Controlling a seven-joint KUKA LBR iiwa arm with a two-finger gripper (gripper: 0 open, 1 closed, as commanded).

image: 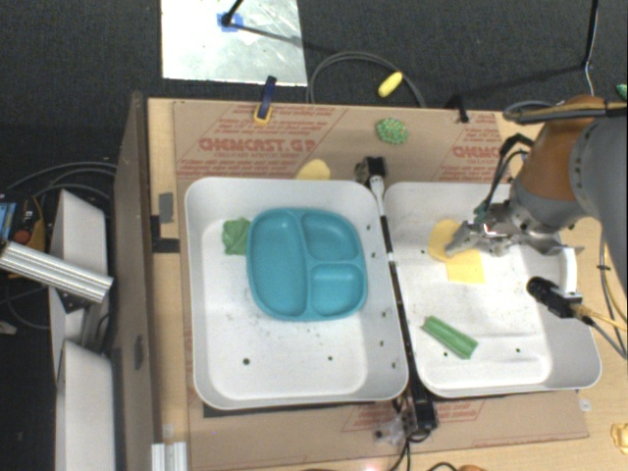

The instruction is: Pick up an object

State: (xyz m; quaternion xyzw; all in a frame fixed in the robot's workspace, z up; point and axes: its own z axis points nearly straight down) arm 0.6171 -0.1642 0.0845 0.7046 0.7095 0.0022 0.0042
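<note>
My gripper [469, 240] hangs low over the upper middle of the right bin [549, 361]. Its fingers point left and down, just above a yellow square block [466, 269] and next to a rounder yellow piece [442, 235] at the bin's upper left. I cannot make out anything between the fingers. A green stick-shaped object [449, 337] lies lower in the same bin, apart from the gripper.
The left bin [216, 361] holds a teal divided plate [306, 263] with a small green leaf-like piece [235, 235] at its left edge. On the cardboard behind the bins lie a yellow piece [314, 171] and a green round thing [392, 130].
</note>
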